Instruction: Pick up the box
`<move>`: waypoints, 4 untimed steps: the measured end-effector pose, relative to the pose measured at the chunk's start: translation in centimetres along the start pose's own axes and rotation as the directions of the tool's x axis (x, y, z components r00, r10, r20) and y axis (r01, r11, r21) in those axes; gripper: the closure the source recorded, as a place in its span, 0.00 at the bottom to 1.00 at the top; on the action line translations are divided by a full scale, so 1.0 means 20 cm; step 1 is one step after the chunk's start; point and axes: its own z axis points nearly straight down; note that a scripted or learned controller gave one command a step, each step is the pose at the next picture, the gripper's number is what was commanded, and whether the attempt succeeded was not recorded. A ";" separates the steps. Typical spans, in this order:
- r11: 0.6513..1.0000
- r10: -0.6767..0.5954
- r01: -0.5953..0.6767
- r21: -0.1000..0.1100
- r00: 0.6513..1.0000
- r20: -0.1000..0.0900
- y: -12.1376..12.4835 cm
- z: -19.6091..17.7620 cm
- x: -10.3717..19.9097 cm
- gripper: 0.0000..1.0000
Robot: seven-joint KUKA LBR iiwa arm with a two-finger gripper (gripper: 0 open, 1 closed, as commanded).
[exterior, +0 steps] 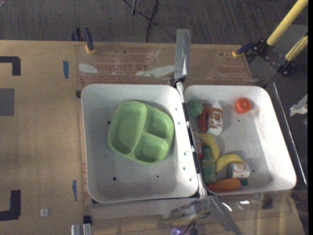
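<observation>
Lying in the right bin [274, 131], near its far-left corner, the box [215, 119] is seen: a small white carton with red-orange print and a peaked top. It rests on the bin floor, with a red item [203, 122] touching its left side and a green, rounded item [194, 107] just beyond that, against the dividing wall. An orange-red round object [242, 105] is noted near the box's right, apart from it.

Gripper state: cannot be told from this view; nothing is seen gripping or touching the box.

Nearer the camera in the same bin, a banana [210, 144] is recorded just below the box, and a second banana [228, 160] beside a small can [238, 170] lying on its side. A green item [208, 166], possibly a bottle (the view is too soft to be sure), lies along the divider. A carrot [224, 184] lies against the near wall.

In the left bin [98, 170], a green divided plate [142, 131] is seen, set at a slant, with three compartments. Both bins sit on a cardboard-covered bench [39, 131]. A silver strip [182, 53] runs back from the joint between the bins.
</observation>
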 end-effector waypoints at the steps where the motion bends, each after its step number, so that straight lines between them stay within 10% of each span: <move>1: 0.972 0.235 -0.235 0.012 0.972 0.000 0.08 1.23 -0.06 0.00; 2: 0.955 0.296 -0.296 0.002 0.955 0.000 0.12 0.44 -0.09 0.00; 3: 0.957 0.292 -0.292 0.004 0.957 0.003 0.12 0.39 -0.09 1.00; 4: 0.957 0.291 -0.291 0.004 0.957 0.003 0.12 0.39 -0.08 0.00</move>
